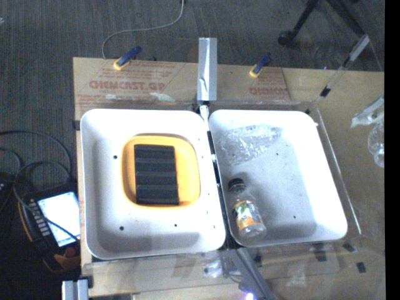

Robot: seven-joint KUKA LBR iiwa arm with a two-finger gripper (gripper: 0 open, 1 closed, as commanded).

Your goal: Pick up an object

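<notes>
A small clear plastic bottle with a dark cap and orange label is lying on its side near the front left corner of the right bin. It is looking light, smooth and likely to roll; a grip across its middle seems safest. Beyond it, a crumpled clear plastic wrapper is lying toward the back, soft, flimsy and hard to outline. In the left bin, a dark ridged block is sitting on a yellow tray, probably stiff. The state of the jaws cannot be told.
</notes>
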